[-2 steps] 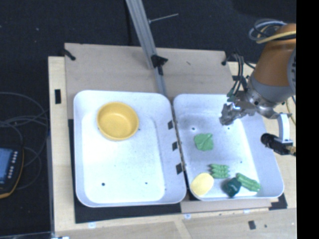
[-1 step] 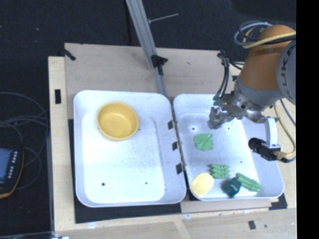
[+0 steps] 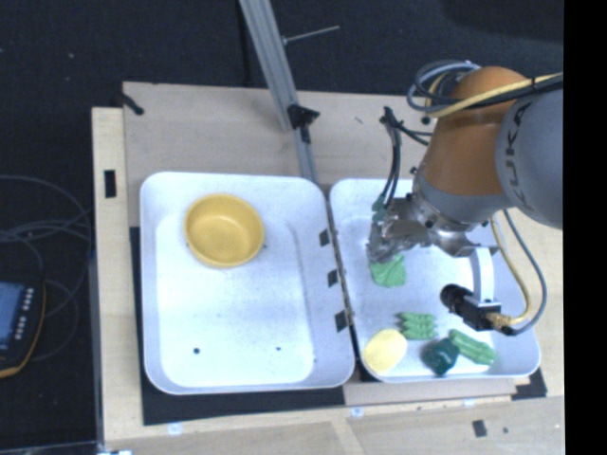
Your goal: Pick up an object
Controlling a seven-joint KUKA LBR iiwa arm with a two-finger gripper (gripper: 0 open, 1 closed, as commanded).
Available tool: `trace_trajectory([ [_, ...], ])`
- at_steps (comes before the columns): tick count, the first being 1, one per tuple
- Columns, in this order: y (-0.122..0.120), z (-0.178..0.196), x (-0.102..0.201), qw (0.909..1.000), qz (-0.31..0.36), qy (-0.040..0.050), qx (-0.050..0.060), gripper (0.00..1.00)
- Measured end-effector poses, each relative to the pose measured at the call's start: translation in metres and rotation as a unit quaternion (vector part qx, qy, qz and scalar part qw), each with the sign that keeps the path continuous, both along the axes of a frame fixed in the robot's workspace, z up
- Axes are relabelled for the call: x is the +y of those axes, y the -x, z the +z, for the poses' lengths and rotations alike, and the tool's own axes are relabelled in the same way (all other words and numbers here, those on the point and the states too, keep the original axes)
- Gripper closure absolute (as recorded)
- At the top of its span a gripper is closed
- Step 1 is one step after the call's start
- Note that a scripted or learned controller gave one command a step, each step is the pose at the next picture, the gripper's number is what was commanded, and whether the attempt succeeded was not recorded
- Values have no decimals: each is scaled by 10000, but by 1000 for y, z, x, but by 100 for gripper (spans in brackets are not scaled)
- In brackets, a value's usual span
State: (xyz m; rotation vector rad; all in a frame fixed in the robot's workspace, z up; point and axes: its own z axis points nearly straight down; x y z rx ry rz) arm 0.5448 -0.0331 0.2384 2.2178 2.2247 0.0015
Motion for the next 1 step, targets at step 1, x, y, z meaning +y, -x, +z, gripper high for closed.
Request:
trace_trajectory([
  [1,7,-4,52,10000,5,-3,2,100],
])
